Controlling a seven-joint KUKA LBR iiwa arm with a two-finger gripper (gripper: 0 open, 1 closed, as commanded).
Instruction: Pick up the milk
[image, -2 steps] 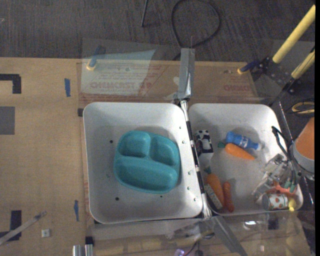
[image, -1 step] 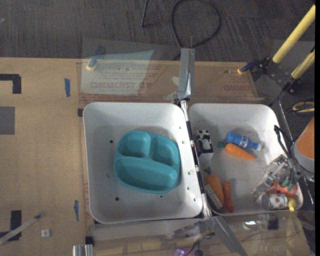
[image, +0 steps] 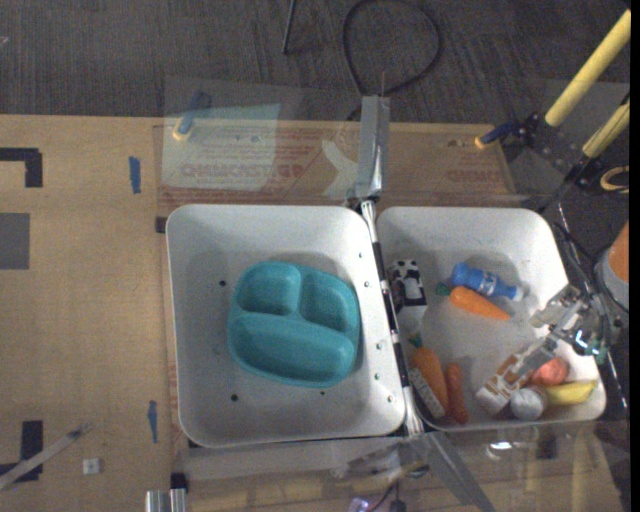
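Observation:
The milk (image: 406, 283) is a small white carton with black cow patches. It lies in the right bin (image: 470, 228), against that bin's left wall near the divider. My gripper (image: 572, 322) hangs over the right edge of the same bin, far to the right of the milk and apart from it. It sits above a red toy (image: 549, 371) and a brown-and-white box (image: 509, 373), with nothing visibly in its grasp.
A blue bottle (image: 485, 281) and an orange carrot (image: 480, 304) lie between the milk and the gripper. Two more carrots (image: 432, 373), a banana (image: 571, 392) and a white round piece (image: 527, 403) fill the front. The left bin (image: 200, 300) holds a teal divided plate (image: 293, 323).

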